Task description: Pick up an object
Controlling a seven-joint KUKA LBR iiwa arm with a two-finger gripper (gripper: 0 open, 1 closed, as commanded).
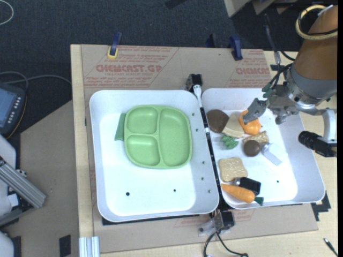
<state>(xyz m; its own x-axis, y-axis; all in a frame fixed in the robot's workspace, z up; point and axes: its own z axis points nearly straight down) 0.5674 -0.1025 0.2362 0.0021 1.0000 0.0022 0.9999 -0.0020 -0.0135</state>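
Two shallow white bins sit side by side on the counter: the left bin (pixel 102 143) carries a green divided plate (pixel 158 137), and the right bin (pixel 300 181) carries a cluster of toy food. The tool (pixel 256 111) hangs low over the upper middle of the right bin, reaching in from the right, with a grey finger (pixel 256 108) angled down toward the pile. Whether the tool is open or closed cannot be told from here; nothing can be made out between its tips.

The likeliest target, by my reading, is the small orange piece (pixel 250 125), which lies just below and slightly left of the tool, touching or nearly touching the finger. It rests against a pale wedge (pixel 233 126), with a brown round piece (pixel 217 120) to its left and a smaller brown ball (pixel 251 147) below it. A green scrap (pixel 230 141), a slice of toast (pixel 232 168) and a carrot (pixel 238 192) lie further down the bin, well apart from the tool.

To do this step well, the tool should centre over the orange piece so the tips straddle it rather than land on top, descend straight, and close only once both sides are cleared. The crowding is the risk: a tip could catch the wedge or push the piece sideways
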